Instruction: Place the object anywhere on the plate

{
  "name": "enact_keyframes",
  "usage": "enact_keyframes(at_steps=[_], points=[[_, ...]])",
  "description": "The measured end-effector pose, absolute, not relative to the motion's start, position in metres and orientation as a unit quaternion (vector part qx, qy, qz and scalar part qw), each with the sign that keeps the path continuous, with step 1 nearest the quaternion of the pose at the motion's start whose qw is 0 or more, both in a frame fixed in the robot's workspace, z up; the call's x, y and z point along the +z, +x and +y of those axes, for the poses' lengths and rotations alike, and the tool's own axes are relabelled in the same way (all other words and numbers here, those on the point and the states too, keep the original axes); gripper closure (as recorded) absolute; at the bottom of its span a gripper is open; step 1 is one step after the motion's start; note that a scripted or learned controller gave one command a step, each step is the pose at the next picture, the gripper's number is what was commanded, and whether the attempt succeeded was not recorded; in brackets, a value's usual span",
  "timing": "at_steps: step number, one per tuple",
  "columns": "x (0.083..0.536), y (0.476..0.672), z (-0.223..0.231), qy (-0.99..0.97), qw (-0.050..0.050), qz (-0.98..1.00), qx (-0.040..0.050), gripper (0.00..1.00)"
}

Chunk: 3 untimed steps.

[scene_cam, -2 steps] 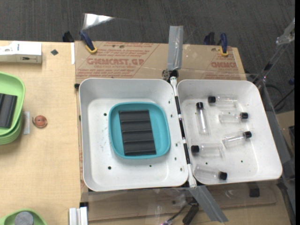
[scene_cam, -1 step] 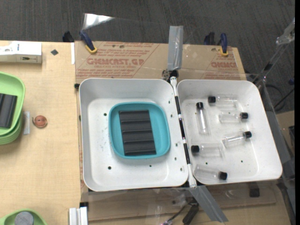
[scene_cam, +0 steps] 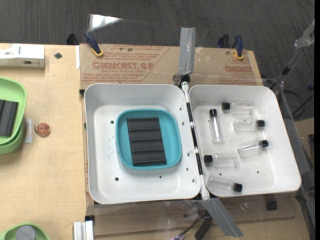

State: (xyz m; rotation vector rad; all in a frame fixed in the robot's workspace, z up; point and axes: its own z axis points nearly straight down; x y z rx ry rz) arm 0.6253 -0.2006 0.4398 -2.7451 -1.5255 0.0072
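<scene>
Two white bins sit side by side on the table point(scene_cam: 50, 184). The left bin point(scene_cam: 97, 149) holds a teal plate point(scene_cam: 172, 134) with a dark ribbed insert point(scene_cam: 146, 141) lying on it. The right bin point(scene_cam: 280, 149) holds several clear vials with black caps, scattered and mostly well apart: one near the upper left point(scene_cam: 215, 124), one at the top point(scene_cam: 235, 105), one at right point(scene_cam: 248, 124), one lower right point(scene_cam: 250, 148), one at left point(scene_cam: 220, 159), one at the bottom point(scene_cam: 225, 185).

Judgement: the pick is not yet done. Best target looks like an isolated vial, gripped across its body, not the cap; clear glass-like walls may slip. Then carry over the divider and set down on the plate's insert.

End effector: cannot tell how far open, or whether it touches anything.
</scene>
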Motion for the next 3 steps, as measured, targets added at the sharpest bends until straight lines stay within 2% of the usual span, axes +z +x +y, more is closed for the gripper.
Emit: enact_keyframes(at_steps=[3], points=[[0.4398, 0.6253, -0.2006, -0.874, 0.001, -0.486, 0.0023, 0.0]])
